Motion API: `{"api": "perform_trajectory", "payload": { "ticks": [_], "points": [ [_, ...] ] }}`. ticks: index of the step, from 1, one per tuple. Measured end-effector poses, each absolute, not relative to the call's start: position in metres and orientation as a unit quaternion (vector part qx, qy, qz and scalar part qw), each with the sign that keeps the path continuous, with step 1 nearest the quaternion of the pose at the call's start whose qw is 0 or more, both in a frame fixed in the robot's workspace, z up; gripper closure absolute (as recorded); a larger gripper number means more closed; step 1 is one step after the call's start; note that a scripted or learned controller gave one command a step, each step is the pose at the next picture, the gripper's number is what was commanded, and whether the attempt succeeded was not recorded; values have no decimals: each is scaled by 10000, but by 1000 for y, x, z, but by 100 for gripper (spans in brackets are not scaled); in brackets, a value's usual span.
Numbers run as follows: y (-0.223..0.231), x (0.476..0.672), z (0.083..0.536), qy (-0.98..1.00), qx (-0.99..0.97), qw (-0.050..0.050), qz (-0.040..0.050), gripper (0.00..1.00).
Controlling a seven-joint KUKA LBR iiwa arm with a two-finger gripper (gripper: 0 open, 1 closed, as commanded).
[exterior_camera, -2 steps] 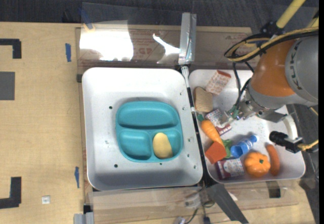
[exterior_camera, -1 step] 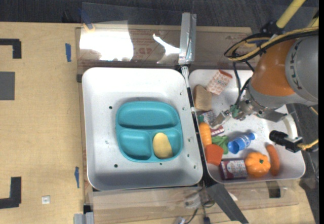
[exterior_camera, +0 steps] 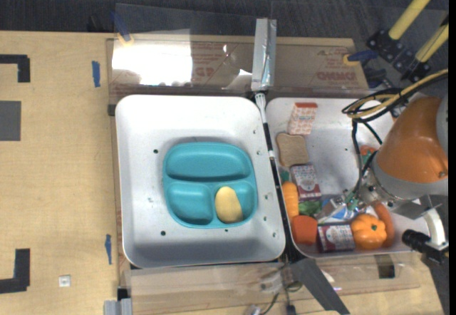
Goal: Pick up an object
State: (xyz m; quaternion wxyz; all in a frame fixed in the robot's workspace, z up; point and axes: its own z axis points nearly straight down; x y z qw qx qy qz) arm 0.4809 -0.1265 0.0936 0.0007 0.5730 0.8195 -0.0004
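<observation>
Orange arm [exterior_camera: 412,146] overhangs right bin [exterior_camera: 324,117]; small pumpkin [exterior_camera: 369,231] just below it.

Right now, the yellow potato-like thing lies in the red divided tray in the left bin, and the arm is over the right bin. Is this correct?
Not quite: the divided tray is teal, not red. The camera view shows the yellow potato-like thing in its lower right compartment, in the left bin, with the arm over the right bin.
</observation>
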Motion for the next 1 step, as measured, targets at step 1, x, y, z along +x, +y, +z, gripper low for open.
{"api": "perform_trajectory", "payload": {
  "ticks": [1],
  "points": [
    [-148,493,89,8395,5434,42,26,0]
  ]
}}
